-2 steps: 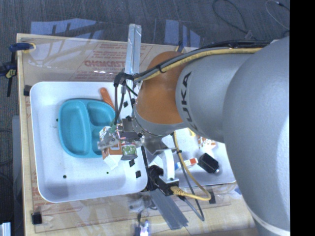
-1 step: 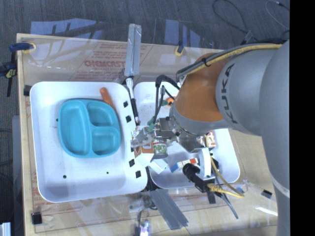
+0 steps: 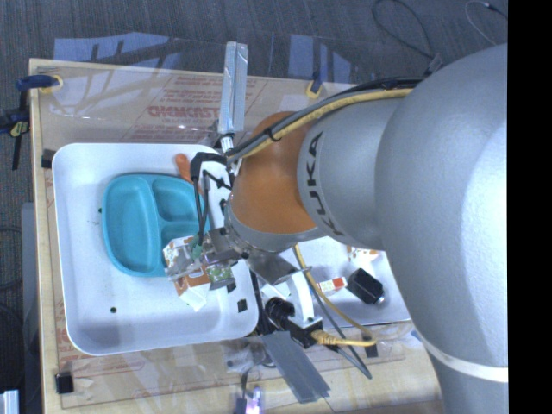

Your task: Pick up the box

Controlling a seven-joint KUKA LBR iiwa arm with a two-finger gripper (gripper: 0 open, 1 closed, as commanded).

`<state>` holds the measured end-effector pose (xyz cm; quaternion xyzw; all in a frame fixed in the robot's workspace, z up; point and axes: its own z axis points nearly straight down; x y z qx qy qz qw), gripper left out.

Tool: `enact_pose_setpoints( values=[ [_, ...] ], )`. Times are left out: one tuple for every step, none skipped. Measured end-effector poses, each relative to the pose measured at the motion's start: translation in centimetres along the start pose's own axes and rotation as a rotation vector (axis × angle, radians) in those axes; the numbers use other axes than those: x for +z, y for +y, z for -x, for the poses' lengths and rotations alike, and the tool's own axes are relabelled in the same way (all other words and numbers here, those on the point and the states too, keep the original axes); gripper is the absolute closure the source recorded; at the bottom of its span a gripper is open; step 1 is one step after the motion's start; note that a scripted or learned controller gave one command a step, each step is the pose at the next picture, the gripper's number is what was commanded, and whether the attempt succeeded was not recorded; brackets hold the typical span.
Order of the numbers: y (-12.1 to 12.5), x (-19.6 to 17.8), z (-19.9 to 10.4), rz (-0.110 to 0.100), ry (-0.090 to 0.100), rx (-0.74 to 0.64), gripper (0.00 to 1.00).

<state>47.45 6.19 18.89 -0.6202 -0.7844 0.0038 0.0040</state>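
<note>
Presently, item one: box, small, crumpled, white with orange and green print, lying in the left bin at the lower right edge of a teal divided tray. Item two: gripper, at the frame's centre, directly against the box's right side, reaching in from the right (wrist bulk hides the tips). Whether it is spread or closed cannot be told; no hold is visible. Box lies just left of gripper.

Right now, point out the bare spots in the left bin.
In the left bin, the floor is bare along the left wall beside the teal tray, and across the near strip below it. It is crowded at the bin's right side, where the gripper sits over the box.
</note>
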Motion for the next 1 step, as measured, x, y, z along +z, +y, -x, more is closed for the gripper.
enact_pose_setpoints(
  values=[
    [0.74, -0.06, -3.01, 0.003, -0.002, 0.017, 1.0]
  ],
)
